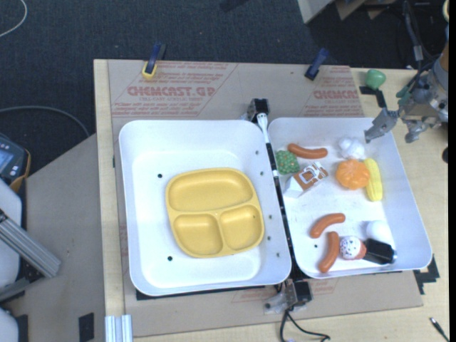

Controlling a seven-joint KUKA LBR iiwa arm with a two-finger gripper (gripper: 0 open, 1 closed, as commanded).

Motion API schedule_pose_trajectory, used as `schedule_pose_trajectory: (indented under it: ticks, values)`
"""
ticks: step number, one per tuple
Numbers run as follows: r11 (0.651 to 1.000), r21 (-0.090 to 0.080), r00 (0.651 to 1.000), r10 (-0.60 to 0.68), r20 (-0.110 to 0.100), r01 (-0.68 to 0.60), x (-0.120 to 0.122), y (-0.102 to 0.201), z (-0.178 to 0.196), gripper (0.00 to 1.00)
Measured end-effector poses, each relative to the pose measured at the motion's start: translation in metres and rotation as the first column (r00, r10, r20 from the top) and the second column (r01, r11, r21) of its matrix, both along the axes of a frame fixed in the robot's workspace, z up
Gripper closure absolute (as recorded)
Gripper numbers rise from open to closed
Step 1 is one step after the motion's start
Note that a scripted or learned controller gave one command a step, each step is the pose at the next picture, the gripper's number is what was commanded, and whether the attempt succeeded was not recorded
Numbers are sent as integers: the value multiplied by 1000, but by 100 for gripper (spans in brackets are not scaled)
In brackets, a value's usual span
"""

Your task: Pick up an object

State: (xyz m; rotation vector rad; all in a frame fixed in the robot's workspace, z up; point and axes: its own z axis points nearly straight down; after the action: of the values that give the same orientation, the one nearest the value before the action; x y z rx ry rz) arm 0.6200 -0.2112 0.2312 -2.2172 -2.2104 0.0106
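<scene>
Bins sit side by side on my bench: the left bin holds a yellow tray with 3 compartments, lying flat near the middle. The right bin carries all the loose pieces. I see 1 sausage near the top, a green piece just left of it by the dividing wall, and a brown-and-white box below them. An orange rests touching a corn cob on its right, with a white lump just above. Lower down, 2 more sausages lie near each other, 1 slanted, 1 nearly upright. Beside them sit a speckled white ball, a black block and a white piece.

My gripper hovers over the right bin's upper right corner, above the rim, well apart from the pieces. Its fingers look spread and released, with nothing between them. A green ball lies outside the bins, on the board behind.
</scene>
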Motion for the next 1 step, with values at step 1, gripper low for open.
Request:
schedule_pose_trajectory:
  ticks: [1]
  values:
    - [1000,-4,1000,3,14,-3,3,0,8,0]
